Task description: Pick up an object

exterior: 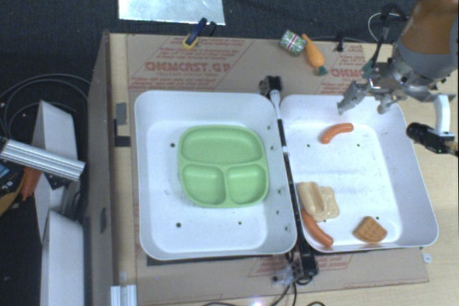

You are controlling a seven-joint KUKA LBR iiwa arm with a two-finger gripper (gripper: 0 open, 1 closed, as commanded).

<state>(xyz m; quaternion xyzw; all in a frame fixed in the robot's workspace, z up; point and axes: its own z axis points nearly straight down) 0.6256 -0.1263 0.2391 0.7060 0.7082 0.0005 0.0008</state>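
Two bins, arm (430,18) cut off at rt edge; tool (367,98) fingers spread, nothing between.

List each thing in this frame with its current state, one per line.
gripper: fingers open, holding nothing, above right bin's far edge
upper sausage: lying loose in right bin
lower sausage: lying by near wall
bread piece: lying flat
cracker: lying flat
green tray: upright in left bin

green divided tray (222,167) in a white bin (161,154); orange sausage (336,132), tan cracker (369,230).
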